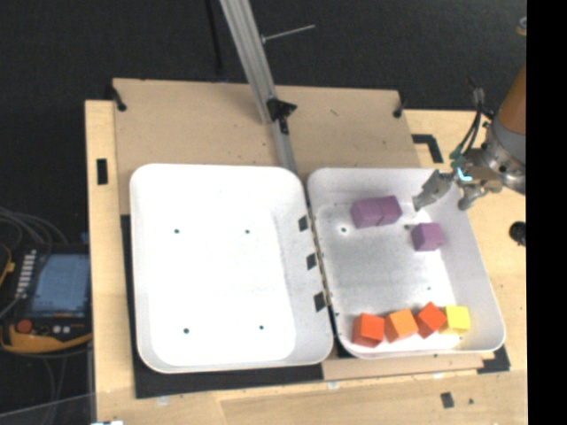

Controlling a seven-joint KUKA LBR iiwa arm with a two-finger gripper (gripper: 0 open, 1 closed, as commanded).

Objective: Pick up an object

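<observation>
Claw hangs open above the right bin, purple blocks just below it

Claw (447, 189) sits at the far right corner of the right bin (390, 277), hanging over its upper rim, with the arm (509, 122) reaching in from the right edge of the view. Its two fingers look spread apart, one slanting left toward the bin's middle and the other pointing down to the right, and nothing is between them. So it is open and holding nothing.

Nearest thing to take is the small purple cube (428, 235), which lies below the claw and slightly to the left, apart from it, on the bin floor. The larger purple block (376, 211) lies further left, level with the left fingertip; its long axis runs roughly left to right across the bin. Both stand clear of each other and of the bin walls, which should leave room for fingers on either side.

Along the near wall a row of four blocks sits packed together: a red-orange cube (368, 328), an orange cube (400, 324), another red one (431, 318) and a yellow cube (458, 317). These touch each other and hug the rim, so I judge them harder to grasp.

The left bin (217, 264) and the worktop (204, 113) play no part in the coming move. The pick has not begun; the likely next step is a short shift toward the small cube, then a descent.
</observation>
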